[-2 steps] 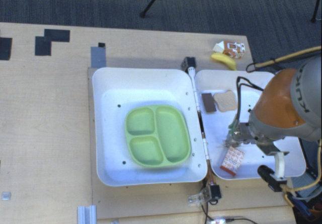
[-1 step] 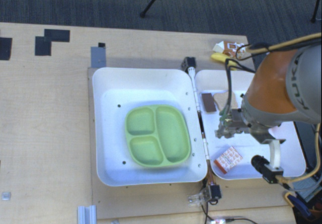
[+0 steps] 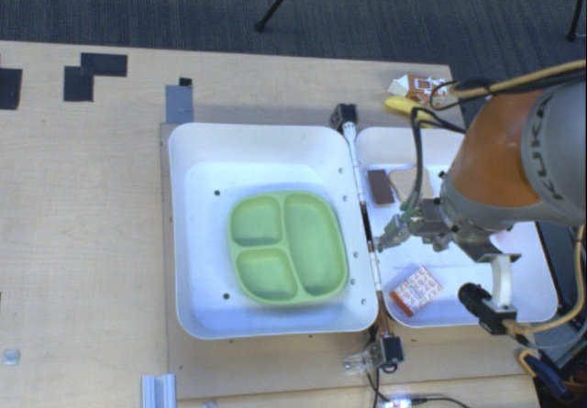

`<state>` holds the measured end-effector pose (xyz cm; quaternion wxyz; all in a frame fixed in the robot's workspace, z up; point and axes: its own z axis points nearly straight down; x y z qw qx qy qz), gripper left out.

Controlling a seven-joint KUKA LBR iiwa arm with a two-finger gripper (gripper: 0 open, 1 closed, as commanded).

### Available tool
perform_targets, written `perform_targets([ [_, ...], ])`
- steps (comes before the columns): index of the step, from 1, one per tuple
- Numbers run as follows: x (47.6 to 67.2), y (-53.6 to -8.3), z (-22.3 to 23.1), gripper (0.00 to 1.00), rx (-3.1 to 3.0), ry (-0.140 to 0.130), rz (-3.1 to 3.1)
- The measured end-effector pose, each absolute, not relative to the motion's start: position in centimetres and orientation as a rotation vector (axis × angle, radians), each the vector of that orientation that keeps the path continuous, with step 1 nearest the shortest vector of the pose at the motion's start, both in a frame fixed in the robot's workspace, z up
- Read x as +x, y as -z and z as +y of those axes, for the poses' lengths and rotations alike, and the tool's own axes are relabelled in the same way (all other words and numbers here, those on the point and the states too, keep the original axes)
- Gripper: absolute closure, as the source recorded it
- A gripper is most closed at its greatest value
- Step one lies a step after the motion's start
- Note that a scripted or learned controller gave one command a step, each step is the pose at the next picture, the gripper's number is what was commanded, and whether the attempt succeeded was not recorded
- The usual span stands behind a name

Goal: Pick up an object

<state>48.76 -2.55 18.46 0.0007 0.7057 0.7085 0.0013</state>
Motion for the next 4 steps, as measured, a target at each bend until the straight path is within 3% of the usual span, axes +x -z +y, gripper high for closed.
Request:
perform_targets([
  [1,48.7,-18.5,-8.1,0.00,2.217,-0.002,2.223],
  [2,48.9,-16.6,-19.1,0.00,2.217,0.000,2.221],
  [3,48.8,-8.6,-15.4,0.00,2.214,-0.006,2.224],
  [4,49.0,-9.8,-15.4,1.00,2.209,-0.011,2.223],
])
